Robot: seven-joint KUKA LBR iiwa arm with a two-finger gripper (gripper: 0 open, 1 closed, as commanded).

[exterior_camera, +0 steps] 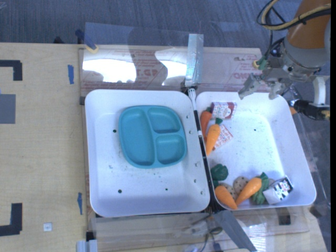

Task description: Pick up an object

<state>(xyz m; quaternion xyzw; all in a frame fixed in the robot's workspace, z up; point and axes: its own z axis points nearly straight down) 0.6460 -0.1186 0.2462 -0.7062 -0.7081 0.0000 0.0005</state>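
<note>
Two shallow white bins sit side by side on your table (37, 140). The left bin (100, 193) holds a teal divided plate (153, 136), lying flat near its middle. The right bin (294, 156) carries the pickable clutter.

Along that bin's left wall you see two carrots (212, 136) lying lengthwise, one tucked against the wall and the other just beside it, resting on a small white packet (224, 135). A red-and-white packet (222, 110) lies just above them, near the bin's far left corner.

Along the near wall you find a dark green leafy piece (219, 171), a speckled cookie (240, 183), a carrot (226, 196) at the lower left, and another carrot (248, 189) angled up to the right, touching a green piece (261, 185). A white item with black markings (277, 190) sits in the near right corner.

Your end effector (261, 88) hovers over the far edge of the right bin, well apart from every object. Its two fingers (248, 90) are spread apart with nothing between them. The arm (310, 14) rises toward the upper right, with a yellow and black cable (278, 9) looping beside it.
</note>
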